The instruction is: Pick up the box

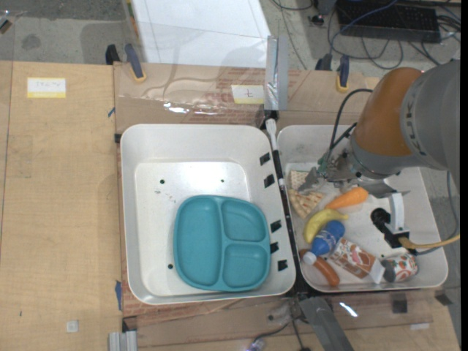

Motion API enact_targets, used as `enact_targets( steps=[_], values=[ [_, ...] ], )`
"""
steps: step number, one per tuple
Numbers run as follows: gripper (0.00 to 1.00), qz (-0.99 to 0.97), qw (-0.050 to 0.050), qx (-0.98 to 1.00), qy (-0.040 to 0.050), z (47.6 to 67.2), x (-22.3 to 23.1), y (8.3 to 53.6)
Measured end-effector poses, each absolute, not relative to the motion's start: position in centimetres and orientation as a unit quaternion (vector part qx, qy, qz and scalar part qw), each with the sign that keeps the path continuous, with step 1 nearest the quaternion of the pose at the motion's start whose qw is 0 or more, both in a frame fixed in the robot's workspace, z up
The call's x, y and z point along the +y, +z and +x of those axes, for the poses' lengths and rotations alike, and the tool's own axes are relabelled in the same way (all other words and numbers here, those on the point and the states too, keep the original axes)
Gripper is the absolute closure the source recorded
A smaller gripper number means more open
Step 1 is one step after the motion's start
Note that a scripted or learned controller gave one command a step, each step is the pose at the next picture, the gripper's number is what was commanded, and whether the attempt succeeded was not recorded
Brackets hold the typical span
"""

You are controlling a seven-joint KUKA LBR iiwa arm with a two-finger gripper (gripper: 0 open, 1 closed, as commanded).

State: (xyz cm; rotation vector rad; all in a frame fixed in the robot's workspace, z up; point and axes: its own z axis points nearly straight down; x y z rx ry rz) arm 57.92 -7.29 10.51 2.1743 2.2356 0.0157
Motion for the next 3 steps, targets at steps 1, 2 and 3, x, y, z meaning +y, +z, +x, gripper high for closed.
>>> enact_targets(
  steps=[1, 2, 3],
  values=[
    [0.0, 0.677, 0.016, 0.735, 0.0038, 58.0, -7.1, 10.6],
    [0.0, 0.571, 0.02, 0.82, 0.0033, 58.9, -7.3, 10.6],
    [0.0, 0.567, 0.014, 0.823, 0.0016, 59.4, -7.5, 10.6]
  ],
)
